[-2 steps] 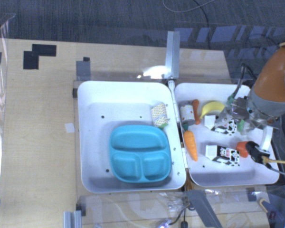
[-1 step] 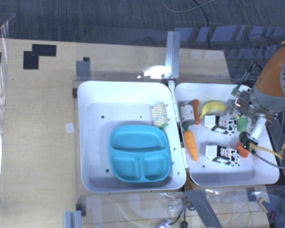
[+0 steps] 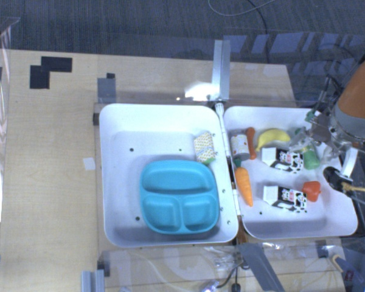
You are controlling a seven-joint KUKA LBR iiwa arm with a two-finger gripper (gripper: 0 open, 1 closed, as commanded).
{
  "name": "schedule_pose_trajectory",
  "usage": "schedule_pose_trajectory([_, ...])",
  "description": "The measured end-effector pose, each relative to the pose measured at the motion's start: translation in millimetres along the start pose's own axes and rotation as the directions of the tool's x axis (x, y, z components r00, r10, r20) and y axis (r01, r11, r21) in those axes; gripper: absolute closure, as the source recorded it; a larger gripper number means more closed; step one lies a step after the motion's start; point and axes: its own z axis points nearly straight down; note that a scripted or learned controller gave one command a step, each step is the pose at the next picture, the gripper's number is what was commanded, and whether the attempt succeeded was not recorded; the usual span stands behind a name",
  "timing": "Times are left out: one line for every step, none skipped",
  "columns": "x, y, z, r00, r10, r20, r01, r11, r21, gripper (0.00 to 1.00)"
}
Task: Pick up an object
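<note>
Pale wooden bench under a slanted overhead camera, with grey carpet and a thin black cable beyond it, bears two shallow white bins side by side.

Nothing is between the fingers of the gripper, which sits at the right bin's far right side, just above a small green object; how wide it stands cannot be told, because the hardware there is blurred and crowded. The grey arm with its orange band comes in over the right edge.

The right bin holds the loose objects. A banana lies near the back, just left of the gripper. Below it a white carton with black patches lies flat, touching or nearly touching the green object. A second such carton lies nearer the front, with a red-orange object just beside its right end. A large carrot lies along the left wall, and a smaller carrot sits further back beside a small can.

The left bin holds a blue divided tray towards the front and a small patterned packet against its right wall.
</note>
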Motion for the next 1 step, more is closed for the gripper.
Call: schedule_pose_trajectory([29.5, 15.0, 44.6, 0.924, 0.383, -0.001, -0.383, 0.924, -0.001, 0.00])
